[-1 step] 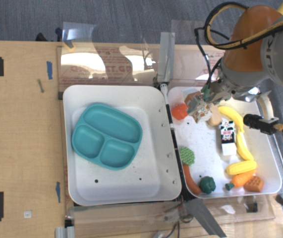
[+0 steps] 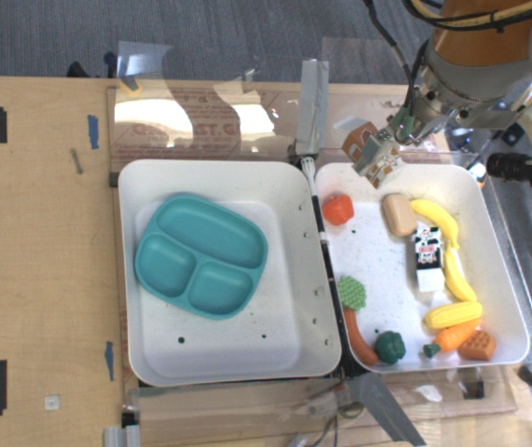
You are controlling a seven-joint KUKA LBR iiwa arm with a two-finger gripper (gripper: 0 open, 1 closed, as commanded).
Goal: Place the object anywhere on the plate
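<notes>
A teal plate (image 2: 200, 254) with three compartments lies in the left bin (image 2: 275, 343). My gripper (image 2: 377, 159) hangs over the far left corner of the right bin (image 2: 503, 277), above its back rim. A small orange-brown object (image 2: 359, 141) shows right at the gripper's left side; whether it is held is unclear. Just below it in the right bin sit a red-orange toy (image 2: 338, 209) and a tan bread piece (image 2: 398, 214).
The right bin also holds a banana (image 2: 450, 245), a black-and-white toy (image 2: 426, 250), a yellow corn (image 2: 452, 315), an orange waffle piece (image 2: 478, 345), a green leafy piece (image 2: 352, 292), a red chili (image 2: 359, 340) and a dark green toy (image 2: 390, 345). A grey divider post (image 2: 310, 110) stands between the bins.
</notes>
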